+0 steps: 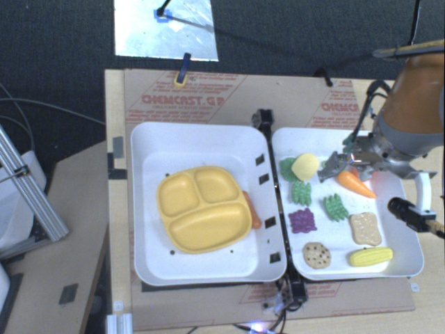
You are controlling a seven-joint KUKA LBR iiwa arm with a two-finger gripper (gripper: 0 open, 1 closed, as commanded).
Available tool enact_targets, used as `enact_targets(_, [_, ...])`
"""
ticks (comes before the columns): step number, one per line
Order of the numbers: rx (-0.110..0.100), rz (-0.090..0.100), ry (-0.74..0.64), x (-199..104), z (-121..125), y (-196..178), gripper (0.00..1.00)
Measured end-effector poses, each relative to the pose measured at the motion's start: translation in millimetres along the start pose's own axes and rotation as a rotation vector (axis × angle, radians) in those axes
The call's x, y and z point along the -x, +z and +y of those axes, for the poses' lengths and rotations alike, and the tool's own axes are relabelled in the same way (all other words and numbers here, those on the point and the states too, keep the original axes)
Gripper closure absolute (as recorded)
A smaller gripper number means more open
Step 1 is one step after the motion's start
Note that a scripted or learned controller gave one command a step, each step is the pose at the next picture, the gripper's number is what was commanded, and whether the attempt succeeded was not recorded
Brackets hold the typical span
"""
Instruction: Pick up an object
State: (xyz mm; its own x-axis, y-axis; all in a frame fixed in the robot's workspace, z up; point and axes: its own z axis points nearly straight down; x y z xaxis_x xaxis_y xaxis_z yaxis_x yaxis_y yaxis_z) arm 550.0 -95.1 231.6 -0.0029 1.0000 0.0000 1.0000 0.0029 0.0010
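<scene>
Camera view shows the grey end effector (338, 166) low over the right white bin (410, 256), its grip unreadable, with the orange plastic carrot (357, 184) lying just beside it and the yellow-green plastic pear (304, 165) near its other side.

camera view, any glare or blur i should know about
Camera view: strong glare on the shiny sheet at the top; a small bright glint at the bench's bottom edge; the arm's orange band is soft; soft shadows lie under the yellow tray; the toy foods stay sharp, like the corn.
</scene>
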Motion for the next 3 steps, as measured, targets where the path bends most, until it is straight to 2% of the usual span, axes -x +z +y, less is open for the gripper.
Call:
enact_targets(1, [0.003, 0.0, -0.002, -0.2, 1.0, -11.0, 1.0])
enact_targets(2, [-0.009, 0.001, 0.005, 9.2, -67.0, 40.0, 1.0])
enact_targets(3, [0.001, 0.0, 0.002, 14.0, -63.3, 37.5, 1.0])
